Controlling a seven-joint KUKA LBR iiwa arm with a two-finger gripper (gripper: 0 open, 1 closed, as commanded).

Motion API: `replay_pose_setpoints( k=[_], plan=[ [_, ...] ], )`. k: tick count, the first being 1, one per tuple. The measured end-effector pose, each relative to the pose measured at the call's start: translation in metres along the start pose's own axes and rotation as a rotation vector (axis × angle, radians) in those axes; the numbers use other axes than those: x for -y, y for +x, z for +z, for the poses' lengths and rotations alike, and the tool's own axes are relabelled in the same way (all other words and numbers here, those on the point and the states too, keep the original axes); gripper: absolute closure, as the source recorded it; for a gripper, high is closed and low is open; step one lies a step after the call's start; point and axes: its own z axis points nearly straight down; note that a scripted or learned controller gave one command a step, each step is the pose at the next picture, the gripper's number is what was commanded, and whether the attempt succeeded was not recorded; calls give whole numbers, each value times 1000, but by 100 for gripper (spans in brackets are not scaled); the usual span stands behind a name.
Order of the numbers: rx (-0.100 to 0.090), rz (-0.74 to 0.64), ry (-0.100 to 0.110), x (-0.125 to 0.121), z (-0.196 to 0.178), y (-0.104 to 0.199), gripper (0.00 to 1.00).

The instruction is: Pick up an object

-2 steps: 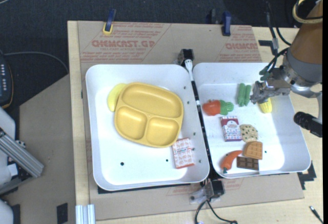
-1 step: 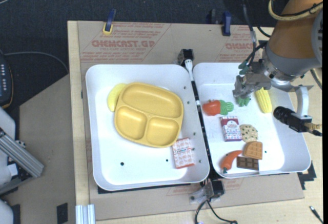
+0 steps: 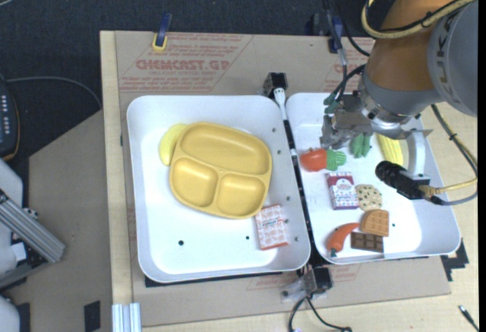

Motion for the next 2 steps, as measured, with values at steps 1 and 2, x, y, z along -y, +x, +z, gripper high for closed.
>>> replay_pose_setpoints(
  k=[1, 2],
  plan=[
    [2, 1, -5, -6, -12, 51, 100],
    [2, 5, 0, 2, -10, 47, 100]
  ],
)
